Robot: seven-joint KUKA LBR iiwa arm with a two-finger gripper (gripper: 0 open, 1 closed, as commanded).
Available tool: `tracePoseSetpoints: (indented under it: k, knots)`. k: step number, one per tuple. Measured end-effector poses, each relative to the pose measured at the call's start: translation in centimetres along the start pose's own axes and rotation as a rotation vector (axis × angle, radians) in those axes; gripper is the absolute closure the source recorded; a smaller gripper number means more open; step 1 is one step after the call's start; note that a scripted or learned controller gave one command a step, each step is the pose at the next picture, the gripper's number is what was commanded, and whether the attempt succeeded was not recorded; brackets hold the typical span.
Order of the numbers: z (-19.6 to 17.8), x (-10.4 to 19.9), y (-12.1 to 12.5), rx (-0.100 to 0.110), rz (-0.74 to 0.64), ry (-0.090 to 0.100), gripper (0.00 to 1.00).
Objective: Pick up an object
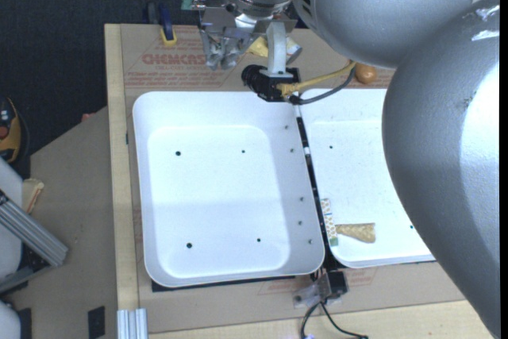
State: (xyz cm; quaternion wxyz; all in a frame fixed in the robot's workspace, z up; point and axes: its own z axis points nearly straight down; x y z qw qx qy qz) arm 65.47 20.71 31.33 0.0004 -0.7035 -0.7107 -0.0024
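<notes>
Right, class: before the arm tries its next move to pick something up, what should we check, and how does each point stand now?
1. An object to pick is in sight: ok, a tan wedge-shaped piece lies in the right bin.
2. Hand above that object: not ok, it hangs past the far edge of the left bin.
3. Something gripped already: cannot tell.
4. Object lies free of the bin wall: ok, though near the divider.
5. Whole right bin in sight: not ok, the arm covers part.
</notes>
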Motion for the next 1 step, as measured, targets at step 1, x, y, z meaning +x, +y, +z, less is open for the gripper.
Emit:
tracePoseSetpoints:
  k: [1]
  knots:
    - [-8.32,-7.48,0.5,-0.007,0.016,-0.004,1.0]
